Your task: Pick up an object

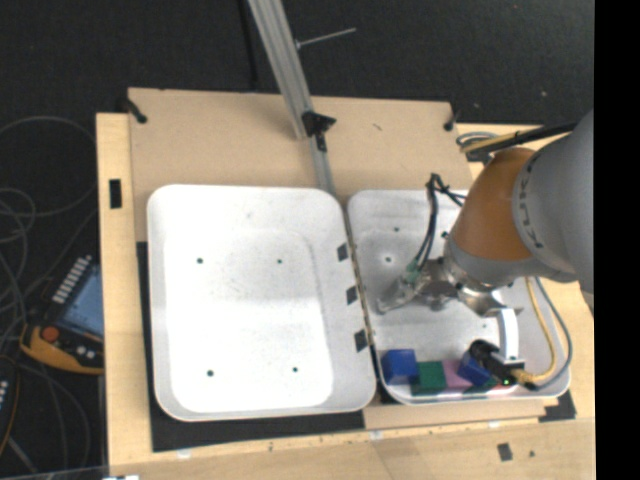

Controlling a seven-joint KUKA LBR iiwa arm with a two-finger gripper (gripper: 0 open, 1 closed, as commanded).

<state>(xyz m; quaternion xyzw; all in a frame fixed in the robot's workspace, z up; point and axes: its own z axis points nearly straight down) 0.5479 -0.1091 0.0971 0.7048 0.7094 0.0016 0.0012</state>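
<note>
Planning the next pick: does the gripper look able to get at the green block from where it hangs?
Probably yes. The green block lies uncovered at the right bin's near edge, below the gripper, though blue blocks flank it closely.

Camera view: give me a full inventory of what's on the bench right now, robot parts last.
Left bin: one, white, left half of the bench.
Right bin: one, white, beside it, under the arm.
Blue block: one, near edge of the right bin.
Green block: one, just right of the blue block.
Pink piece: one, right of the green block, partly hidden.
Handheld controller: one, orange and black, left of the bench.
Arm: one, grey with orange band.
Gripper: one, low over the right bin.
</note>
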